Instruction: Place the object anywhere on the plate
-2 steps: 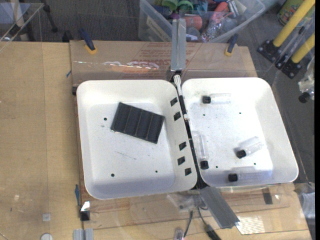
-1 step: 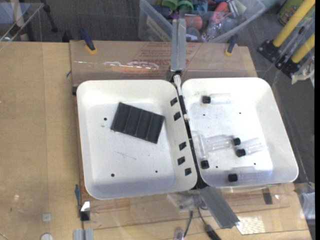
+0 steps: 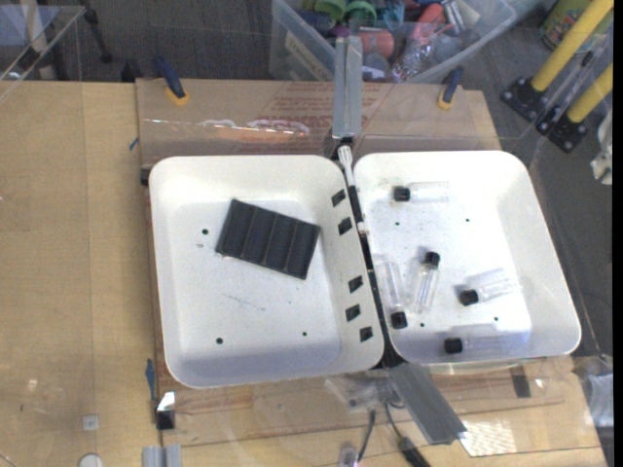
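Note:
A dark grey ridged rectangular plate (image 3: 268, 238) lies flat in the left bin (image 3: 185, 339), slightly rotated, in the bin's upper middle. Several clear vials with black caps lie in the right bin (image 3: 545, 290). One vial (image 3: 421, 194) rests near the top. Two more, one vial (image 3: 426, 278) and its neighbour (image 3: 392, 288), lie close together near the bin's left wall. Another vial (image 3: 490, 287) sits toward the right, and one vial (image 3: 482, 341) lies along the bottom edge. Nothing rests on the plate.
A grey divider bar (image 3: 348, 86) runs between the bins, with black clips (image 3: 355, 282) along the shared rim. A clear tub of coloured toys (image 3: 389, 13) stands behind the bins. Yellow-and-black stands (image 3: 569, 42) are at the back right.

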`<state>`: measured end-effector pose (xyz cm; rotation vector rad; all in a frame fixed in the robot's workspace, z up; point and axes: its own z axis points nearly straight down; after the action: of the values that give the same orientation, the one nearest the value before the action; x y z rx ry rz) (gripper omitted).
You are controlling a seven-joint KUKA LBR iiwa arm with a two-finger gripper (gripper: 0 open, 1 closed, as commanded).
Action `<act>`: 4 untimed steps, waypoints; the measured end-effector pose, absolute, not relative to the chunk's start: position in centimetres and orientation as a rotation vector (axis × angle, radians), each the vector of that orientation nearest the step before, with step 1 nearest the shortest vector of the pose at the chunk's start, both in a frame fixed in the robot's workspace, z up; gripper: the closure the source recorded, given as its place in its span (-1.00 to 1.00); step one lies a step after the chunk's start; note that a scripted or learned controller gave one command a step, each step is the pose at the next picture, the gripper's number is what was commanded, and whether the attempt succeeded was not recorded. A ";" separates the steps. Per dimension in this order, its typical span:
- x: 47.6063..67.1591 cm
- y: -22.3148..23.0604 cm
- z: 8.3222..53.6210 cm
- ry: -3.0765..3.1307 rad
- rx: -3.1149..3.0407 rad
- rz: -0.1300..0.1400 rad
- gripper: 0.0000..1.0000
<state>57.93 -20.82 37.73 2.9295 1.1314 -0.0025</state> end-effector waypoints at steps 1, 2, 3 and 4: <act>57.9 -20.8 37.7 1.132 2.930 -0.003 -1.00; 58.0 -20.7 38.7 1.138 2.926 -0.004 1.00; 58.0 -20.7 38.7 1.138 2.926 -0.005 -1.00; 58.1 -20.7 39.7 1.142 2.923 -0.005 1.00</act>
<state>58.10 -20.66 39.70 2.9227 1.1423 -0.0052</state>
